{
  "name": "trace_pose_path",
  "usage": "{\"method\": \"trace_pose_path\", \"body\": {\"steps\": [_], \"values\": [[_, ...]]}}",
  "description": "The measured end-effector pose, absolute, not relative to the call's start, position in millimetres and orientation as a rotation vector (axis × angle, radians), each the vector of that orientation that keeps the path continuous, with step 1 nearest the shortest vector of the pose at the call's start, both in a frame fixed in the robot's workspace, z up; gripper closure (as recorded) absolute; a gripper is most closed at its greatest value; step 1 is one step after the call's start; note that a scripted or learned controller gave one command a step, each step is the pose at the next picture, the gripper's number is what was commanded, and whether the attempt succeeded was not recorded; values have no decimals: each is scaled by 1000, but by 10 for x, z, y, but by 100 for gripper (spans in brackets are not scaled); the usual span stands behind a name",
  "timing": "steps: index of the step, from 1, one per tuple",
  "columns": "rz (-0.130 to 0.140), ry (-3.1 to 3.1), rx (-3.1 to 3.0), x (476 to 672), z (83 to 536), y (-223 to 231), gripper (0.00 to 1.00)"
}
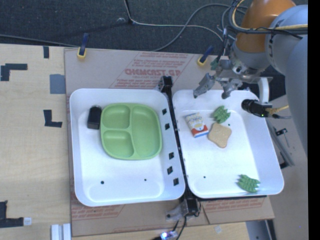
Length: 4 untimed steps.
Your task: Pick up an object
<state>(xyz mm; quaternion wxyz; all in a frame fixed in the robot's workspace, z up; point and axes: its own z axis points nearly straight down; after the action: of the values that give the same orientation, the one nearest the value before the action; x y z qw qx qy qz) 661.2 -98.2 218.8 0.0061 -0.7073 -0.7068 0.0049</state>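
My gripper (pixel 214 88) hangs over the far edge of the right bin (pixel 260 149), its two grey fingers spread open with nothing between them. Just below it in that bin lie a small green leafy piece (pixel 220 114), a tan bread-shaped slice (pixel 219 135) and a small white carton with red and blue print (pixel 196 124). Another green piece (pixel 248 183) sits near the bin's front right corner. The gripper is above and slightly behind the leafy piece, apart from all of them.
The left bin (pixel 85 169) holds a green divided plate (pixel 132 131) and a small black block (pixel 94 117) at its left side. A black clip strip (pixel 172 134) runs between the bins. Cables trail behind the bench, and the arm's bulk fills the upper right.
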Motion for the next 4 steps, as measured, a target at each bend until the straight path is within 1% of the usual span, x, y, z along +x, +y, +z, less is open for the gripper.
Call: {"method": "trace_pose_path", "body": {"steps": [1, 2, 3, 4], "values": [[2, -2223, -2218, 6639, 2276, -981, 0], [7, -2221, -2218, 6642, 1831, -1018, 0], [9, -2220, -2217, 6571, 1197, -1017, 0], [4, -2224, -2219, 6567, 823, -1010, 0]]}}
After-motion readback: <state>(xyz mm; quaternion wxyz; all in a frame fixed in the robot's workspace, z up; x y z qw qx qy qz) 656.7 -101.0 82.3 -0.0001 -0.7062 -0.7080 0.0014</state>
